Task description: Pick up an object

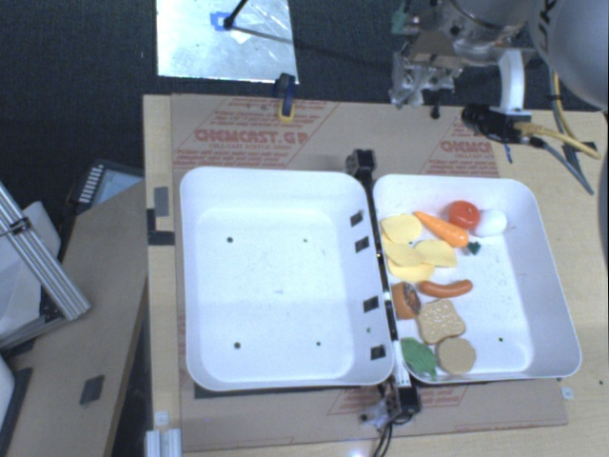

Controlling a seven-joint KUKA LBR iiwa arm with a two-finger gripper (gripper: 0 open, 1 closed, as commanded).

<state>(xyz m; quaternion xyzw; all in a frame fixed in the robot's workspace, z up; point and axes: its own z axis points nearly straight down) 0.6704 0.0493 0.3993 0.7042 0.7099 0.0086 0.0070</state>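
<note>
Above the far edge of the table, the claw [416, 91] is held away from the toy food in the right bin [547, 284]; nothing is lifted yet.

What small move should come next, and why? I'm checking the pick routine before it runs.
Probably bring the pincer forward over the right bin and start lowering toward the carrot. The pincer hangs behind the bins, above the cardboard, while all the toy food lies in the right bin's left half; the carrot sits on top, near the back.
</note>
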